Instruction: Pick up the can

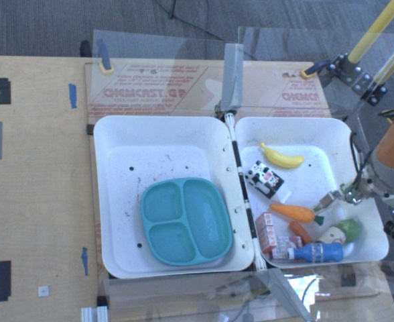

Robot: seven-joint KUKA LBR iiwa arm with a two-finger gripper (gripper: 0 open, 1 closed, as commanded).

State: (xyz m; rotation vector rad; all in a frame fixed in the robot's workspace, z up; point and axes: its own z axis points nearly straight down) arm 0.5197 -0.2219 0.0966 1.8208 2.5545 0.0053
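On the desk (pixel 36 200), the right bin (pixel 311 131) is seen crowded with groceries as the grey arm (pixel 392 163) is reached in from the right. Nearest the camera, a blue bottle (pixel 315 252) is laid on its side, in front of the carrot (pixel 292 212) and a little to its right. The can (pixel 267 235), taken to be the red-and-white-labelled item, though this cannot be made out with certainty, is lodged in front of the carrot and to its left, against the bin's inner wall and touching the bottle's cap end. A green-and-white piece (pixel 342 231) is placed to the front right of the carrot, and a smaller orange piece (pixel 299 231) is tucked just in front of it. The jaws are held low just to the right of the carrot's tip; whether they are open or closed cannot be told, and nothing is seen between them. Beyond the carrot, a black-and-white patterned carton (pixel 264 178) is set, and farther still a banana (pixel 282 157). Well to the carrot's left, a teal divided tray (pixel 183 221) is held in the left bin (pixel 116 146).
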